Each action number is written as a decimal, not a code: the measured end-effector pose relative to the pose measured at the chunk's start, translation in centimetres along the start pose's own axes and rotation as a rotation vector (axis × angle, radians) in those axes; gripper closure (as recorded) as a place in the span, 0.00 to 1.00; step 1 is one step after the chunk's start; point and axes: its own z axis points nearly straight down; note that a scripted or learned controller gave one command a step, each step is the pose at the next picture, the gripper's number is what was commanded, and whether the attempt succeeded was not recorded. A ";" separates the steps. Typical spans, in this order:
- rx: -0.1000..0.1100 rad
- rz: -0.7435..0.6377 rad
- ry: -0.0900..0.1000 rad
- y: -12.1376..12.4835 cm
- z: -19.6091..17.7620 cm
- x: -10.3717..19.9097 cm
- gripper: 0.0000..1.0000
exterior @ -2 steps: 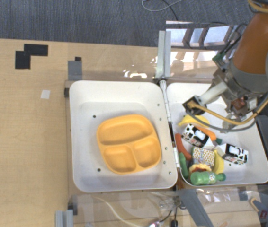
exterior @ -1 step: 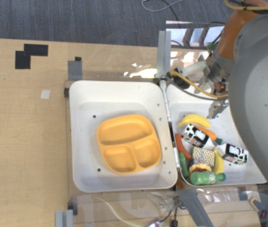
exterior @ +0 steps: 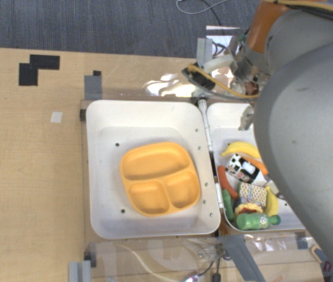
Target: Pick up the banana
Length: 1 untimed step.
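The banana (exterior: 241, 150) is seen curving left-right at the right bin's (exterior: 225, 113) far side, among clutter; the end effector's state can't be told, hidden by the arm (exterior: 307, 128).

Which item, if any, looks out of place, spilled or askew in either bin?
Nothing stands out. The yellow divided tray lies flat in the left bin, turned slightly askew to its walls. The banana sits among a loose jumble of toy food in the right bin, partly hidden by the arm.

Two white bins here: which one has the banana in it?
The right bin, partly under the arm. The banana lies at the top of its toy pile. The left bin holds an orange divided tray instead.
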 end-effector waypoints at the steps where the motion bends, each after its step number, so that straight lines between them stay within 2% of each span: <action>1: 0.000 0.002 -0.001 1.4 -6.0 0.3 0.00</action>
